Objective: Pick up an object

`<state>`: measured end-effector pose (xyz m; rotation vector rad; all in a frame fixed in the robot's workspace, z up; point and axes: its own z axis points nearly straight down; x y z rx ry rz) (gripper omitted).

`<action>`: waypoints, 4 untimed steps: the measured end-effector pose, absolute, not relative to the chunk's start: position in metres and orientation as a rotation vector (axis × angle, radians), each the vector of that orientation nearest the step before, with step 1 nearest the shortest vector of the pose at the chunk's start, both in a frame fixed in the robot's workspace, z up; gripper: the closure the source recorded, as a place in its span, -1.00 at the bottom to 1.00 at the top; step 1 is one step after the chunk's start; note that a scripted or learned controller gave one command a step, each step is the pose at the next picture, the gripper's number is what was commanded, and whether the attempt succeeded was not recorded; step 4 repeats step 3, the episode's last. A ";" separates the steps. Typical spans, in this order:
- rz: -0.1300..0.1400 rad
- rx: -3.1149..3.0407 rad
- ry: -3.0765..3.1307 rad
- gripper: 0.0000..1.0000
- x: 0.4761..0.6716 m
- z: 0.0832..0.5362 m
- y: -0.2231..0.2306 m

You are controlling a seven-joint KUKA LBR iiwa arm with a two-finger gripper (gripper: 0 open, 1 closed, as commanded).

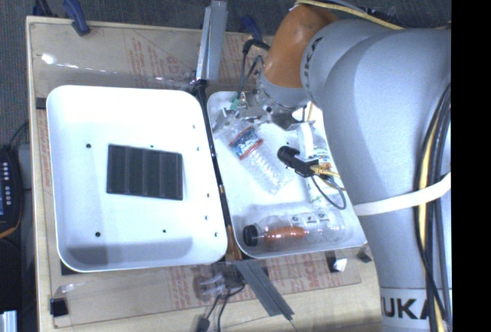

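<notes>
Grey arm reaches in from right, bulky, bent downward; orange band above wrist; gripper low at far end.

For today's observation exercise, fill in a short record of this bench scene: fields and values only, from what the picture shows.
arm: grey arm reaching from the right, over the right bin
left bin: white bin with a dark ribbed rectangle on its floor
right bin: white bin holding clear plastic bottles
near edge of right bin: bottle with a black cap, lying on its side
bin centre: clear bottle with a blue and red label
</notes>
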<state>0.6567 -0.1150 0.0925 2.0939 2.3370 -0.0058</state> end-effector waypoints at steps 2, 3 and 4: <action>-0.001 2.159 2.283 1.00 0.657 0.193 -0.053; -0.005 1.924 2.489 1.00 0.656 0.191 -0.017; -0.005 1.924 2.489 1.00 0.656 0.191 -0.017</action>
